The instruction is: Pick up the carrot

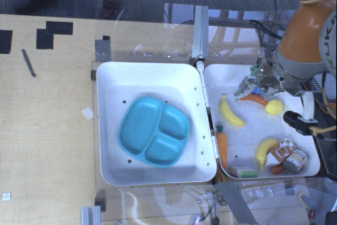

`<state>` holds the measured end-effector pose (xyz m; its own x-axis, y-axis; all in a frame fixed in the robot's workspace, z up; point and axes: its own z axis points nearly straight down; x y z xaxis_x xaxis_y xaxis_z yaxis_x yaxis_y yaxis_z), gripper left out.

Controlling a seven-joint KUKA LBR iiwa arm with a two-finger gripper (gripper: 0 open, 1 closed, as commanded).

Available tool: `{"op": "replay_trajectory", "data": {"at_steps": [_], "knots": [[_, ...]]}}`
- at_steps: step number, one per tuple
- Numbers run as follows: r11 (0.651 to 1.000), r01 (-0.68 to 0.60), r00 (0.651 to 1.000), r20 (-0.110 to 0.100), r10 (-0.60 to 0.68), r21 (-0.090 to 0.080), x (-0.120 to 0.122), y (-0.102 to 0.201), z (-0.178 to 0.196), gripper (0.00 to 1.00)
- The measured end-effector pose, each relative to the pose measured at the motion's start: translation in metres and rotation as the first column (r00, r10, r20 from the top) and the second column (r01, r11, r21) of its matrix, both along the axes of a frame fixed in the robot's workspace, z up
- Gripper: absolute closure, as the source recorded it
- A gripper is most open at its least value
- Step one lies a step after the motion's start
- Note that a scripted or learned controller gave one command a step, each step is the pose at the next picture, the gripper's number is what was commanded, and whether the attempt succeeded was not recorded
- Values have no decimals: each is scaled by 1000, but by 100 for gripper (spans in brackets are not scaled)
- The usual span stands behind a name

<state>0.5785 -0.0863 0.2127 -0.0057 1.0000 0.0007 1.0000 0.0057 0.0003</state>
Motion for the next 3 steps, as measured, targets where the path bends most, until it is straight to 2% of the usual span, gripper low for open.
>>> {"op": "replay_trajectory", "data": {"at_steps": [1,2,3], "knots": [[989,-146,989,-2,146,0,-25,-9,-111,0],[983,-186,982,22,186,-10,-72,-6,-121,0],[1000,9,1000,2,-9,-1,-92,29,-28,0]]}}
